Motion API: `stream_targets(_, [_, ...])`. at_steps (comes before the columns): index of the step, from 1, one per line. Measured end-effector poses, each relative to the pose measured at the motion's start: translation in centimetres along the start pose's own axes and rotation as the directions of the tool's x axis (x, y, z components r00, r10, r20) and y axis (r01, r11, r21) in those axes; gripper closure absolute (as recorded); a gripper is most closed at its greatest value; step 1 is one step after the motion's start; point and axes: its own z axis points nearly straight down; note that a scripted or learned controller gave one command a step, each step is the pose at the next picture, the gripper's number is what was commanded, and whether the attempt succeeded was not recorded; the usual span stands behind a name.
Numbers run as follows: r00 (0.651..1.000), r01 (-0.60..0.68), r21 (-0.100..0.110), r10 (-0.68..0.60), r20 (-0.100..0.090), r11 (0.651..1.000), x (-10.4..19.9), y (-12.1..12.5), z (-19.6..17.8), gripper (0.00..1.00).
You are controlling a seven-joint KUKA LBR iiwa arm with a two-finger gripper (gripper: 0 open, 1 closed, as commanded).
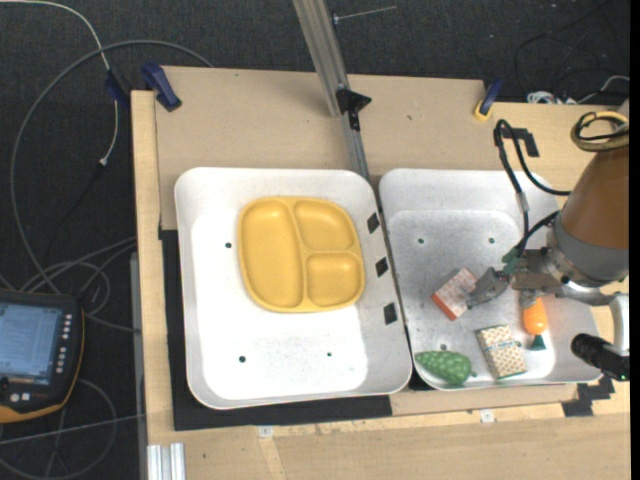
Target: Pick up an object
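Observation:
In the right bin (440,203) lie a small pink-and-white box (454,293), a green lumpy object (445,366), a tan patterned block (500,352) and a small orange object (535,318). My gripper (489,287) reaches in from the right and hangs low over the bin, its tip right beside the pink-and-white box on that box's right side. The orange object lies just below the wrist. Nothing is visibly lifted.
The left bin (200,298) holds a yellow divided tray (300,253). A metal pole (322,38) rises at the back between the bins. Black cable (515,168) loops near the arm (600,218). A tablet (35,343) rests off the bench at the left.

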Motion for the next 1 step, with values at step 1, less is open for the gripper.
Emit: stream_targets(1, [1.000,0.001,-0.001,-0.001,0.000,1.000,0.18,-0.14,4.26,0.00])
